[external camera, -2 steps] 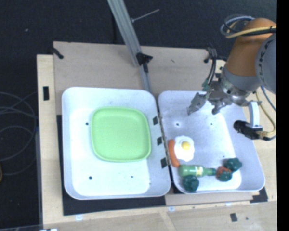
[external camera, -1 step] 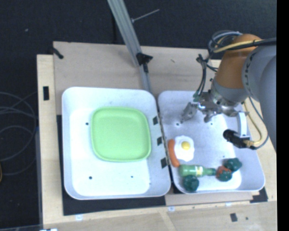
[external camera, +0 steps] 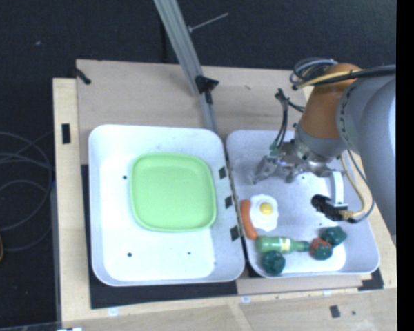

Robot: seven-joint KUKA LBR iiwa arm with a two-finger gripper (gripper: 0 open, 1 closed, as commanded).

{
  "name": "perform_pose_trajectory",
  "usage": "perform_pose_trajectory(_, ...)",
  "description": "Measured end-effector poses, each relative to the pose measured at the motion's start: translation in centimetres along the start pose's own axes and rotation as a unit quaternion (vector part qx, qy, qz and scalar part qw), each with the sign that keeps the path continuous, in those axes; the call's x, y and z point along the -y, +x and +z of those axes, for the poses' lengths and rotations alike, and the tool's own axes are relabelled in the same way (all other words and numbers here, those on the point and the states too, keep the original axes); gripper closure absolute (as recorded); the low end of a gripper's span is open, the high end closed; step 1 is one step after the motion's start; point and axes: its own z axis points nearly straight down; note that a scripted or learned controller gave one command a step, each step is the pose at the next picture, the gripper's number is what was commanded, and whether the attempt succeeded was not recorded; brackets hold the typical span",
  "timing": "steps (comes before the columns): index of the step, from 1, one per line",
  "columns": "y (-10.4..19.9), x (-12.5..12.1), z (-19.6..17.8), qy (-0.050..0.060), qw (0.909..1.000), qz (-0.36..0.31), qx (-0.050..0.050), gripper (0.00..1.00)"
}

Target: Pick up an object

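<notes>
Objects for picking are gathered low in the right bin (external camera: 359, 257): a fried egg toy (external camera: 264, 211) near its centre, an orange carrot-like piece (external camera: 247, 219) touching it at 9 o'clock, a green bottle (external camera: 281, 244) just below at 6 o'clock. A dark green piece (external camera: 273, 261) is seen at the bottle's 7 o'clock, another green-and-red piece (external camera: 326, 243) toward 3 o'clock. The gripper (external camera: 284, 169) is poised at the egg's 1 o'clock, fingers spread apart, nothing between them; a green plate (external camera: 172, 191) is seen in the left bin (external camera: 110, 157).
</notes>
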Motion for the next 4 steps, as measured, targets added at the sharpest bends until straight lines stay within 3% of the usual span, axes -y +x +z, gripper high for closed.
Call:
perform_pose_trajectory(1, 0.0, -0.1, -1.3, -0.003, 1.0000, 0.001, 0.000, 1.00)
perform_pose_trajectory(3, 0.4, -0.8, -13.0, -0.004, 1.0000, 0.000, 0.000, 1.00)
perform_pose_trajectory(4, 0.3, -0.9, -14.4, -0.002, 1.0000, 0.000, 0.000, 1.00)
